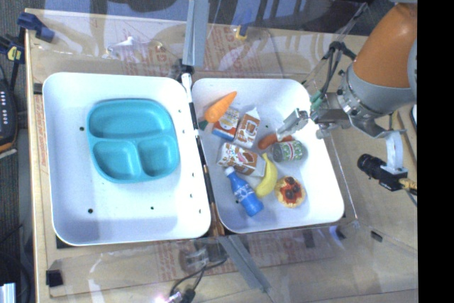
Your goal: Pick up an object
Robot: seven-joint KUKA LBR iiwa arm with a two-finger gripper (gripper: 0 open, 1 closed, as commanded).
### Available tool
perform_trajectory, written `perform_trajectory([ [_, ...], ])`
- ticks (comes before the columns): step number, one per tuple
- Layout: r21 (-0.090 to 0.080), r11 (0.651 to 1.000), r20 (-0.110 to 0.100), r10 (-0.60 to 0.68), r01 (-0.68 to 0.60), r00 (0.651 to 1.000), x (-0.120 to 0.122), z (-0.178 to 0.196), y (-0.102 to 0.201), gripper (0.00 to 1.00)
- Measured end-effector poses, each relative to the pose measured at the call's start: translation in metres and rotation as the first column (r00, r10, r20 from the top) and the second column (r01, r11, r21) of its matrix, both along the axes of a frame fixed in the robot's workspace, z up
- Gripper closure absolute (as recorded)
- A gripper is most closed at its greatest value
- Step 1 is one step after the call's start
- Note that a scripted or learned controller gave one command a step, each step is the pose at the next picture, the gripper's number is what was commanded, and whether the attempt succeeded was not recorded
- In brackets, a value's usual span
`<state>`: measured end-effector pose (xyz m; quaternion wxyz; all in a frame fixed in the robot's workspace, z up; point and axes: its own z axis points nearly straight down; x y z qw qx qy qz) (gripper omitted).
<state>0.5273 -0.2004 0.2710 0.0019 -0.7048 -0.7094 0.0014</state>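
The right white bin [323, 181] holds several toy groceries. An orange carrot [220, 106] lies at its back left, with two small cartons [241, 127] beside it and a third carton [240, 158] nearer the front. A blue bottle [245, 195], a yellow banana [267, 177] and a red-topped pastry [291, 191] lie at the front. A green can [288, 150] lies on its side near a small red-orange piece [266, 141]. My gripper [292, 123] hangs low over the bin's right half, just above and behind the can. Nothing is visibly held.
The left white bin [64, 195] holds a blue divided tray [135, 138]. A metal post [195, 28] stands behind the gap between the bins. The arm's orange band [386, 39] and grey wrist [369, 106] overhang the right bin's right rim.
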Motion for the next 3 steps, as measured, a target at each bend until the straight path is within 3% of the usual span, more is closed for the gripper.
perform_trajectory([
  [1, -0.003, 0.996, 0.018, -0.089, 0.089, 0.996, 0.005, -0.142, -0.011, 0.00],
  [2, 0.000, 1.000, 0.005, 0.017, -0.017, 1.000, 0.053, -0.178, -0.007, 0.00],
  [3, 0.002, 0.990, 0.001, 0.139, -0.139, 0.990, 0.006, -0.180, -0.009, 0.00],
])
